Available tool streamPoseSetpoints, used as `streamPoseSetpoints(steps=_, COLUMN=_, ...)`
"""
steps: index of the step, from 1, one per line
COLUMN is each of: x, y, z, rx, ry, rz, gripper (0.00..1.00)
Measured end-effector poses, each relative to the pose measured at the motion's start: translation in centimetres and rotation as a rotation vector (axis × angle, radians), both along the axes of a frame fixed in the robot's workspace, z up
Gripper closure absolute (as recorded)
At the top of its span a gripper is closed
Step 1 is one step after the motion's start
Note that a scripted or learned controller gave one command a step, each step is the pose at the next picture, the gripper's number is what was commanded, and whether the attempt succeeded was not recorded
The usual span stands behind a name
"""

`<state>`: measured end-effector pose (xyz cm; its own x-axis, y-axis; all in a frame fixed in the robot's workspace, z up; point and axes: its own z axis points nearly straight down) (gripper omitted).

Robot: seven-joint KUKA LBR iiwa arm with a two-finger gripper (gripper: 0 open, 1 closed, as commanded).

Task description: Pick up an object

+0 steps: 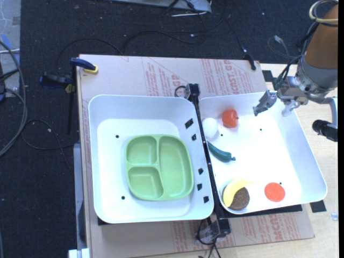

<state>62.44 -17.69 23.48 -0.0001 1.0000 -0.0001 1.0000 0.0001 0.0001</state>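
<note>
On the left I see the left bin (102, 144), with a green divided plate (159, 167) lying flat near its middle, three compartments, nothing in them. Black clips (200, 171) run down the seam where the two bins meet.

Right bin (301, 160) holds the loose items. Hard against the seam, near its back corner, sits a white ball (209, 126). Just right of it, apart but close, a red tomato-like thing (230, 118); I read it as a toy tomato, resolution is poor. Below the ball a teal curved piece (220, 153) lies flat on the floor, angled down to the right. At the front edge a yellow and brown round item (237, 195) rests against the bin's rim, and an orange disc (274, 192) lies flat just right of it, not touching.

Gripper (274, 104) hangs over the back rim of the right bin, right of the tomato and well apart from it. Fingers spread, nothing between them. Grey arm (322, 52) comes in from the right, over the bench (140, 74).
</note>
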Motion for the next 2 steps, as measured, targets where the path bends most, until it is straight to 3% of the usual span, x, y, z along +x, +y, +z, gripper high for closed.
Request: streamPoseSetpoints(steps=2, x=0.0, y=0.0, z=-0.01, rx=0.0, ry=0.0, rz=0.0, gripper=0.0)
